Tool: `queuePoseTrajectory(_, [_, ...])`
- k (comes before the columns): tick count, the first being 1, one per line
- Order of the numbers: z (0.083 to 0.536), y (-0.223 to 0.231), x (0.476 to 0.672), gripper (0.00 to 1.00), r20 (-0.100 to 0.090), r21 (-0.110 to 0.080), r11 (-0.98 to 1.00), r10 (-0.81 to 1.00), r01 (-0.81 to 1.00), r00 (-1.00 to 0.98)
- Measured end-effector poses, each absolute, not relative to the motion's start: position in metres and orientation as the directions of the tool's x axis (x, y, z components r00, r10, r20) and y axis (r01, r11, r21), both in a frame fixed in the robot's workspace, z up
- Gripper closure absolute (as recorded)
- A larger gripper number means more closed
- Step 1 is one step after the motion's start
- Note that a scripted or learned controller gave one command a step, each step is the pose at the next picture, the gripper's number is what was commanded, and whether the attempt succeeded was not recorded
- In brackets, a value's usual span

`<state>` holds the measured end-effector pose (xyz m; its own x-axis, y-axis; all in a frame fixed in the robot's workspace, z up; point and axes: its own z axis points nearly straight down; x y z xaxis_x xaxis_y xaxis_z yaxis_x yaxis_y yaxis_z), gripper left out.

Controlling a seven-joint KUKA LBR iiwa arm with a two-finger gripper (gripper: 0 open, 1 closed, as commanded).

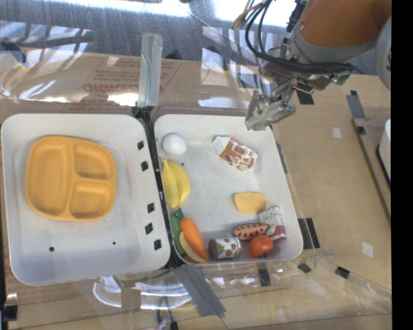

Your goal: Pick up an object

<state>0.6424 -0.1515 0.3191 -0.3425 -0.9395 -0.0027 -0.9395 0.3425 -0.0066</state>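
While the gripper (267,113) hangs over the far right corner of the right bin (289,205), nothing sits between its fingers, and I cannot tell whether they are apart. Nearest lies a carton (235,153), then an egg (174,144), banana (176,182) and carrot (193,238). A yellow tray (70,178) fills the left bin (14,253).
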Motion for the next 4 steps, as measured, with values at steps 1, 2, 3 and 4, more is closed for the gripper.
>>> queuePoseTrajectory(1, [0.329, -0.147, 0.649, 1.00, -0.002, -0.007, 0.241, -0.971, -0.970, -0.241])
queuePoseTrajectory(2, [0.328, -0.139, 0.643, 1.00, -0.002, 0.000, -0.067, -0.998, -0.998, 0.067])
queuePoseTrajectory(3, [0.324, -0.141, 0.658, 1.00, 0.000, -0.006, -0.332, -0.943, -0.943, 0.332])
queuePoseTrajectory(4, [0.308, -0.132, 0.657, 1.00, -0.003, 0.000, -0.561, -0.828, -0.828, 0.561])
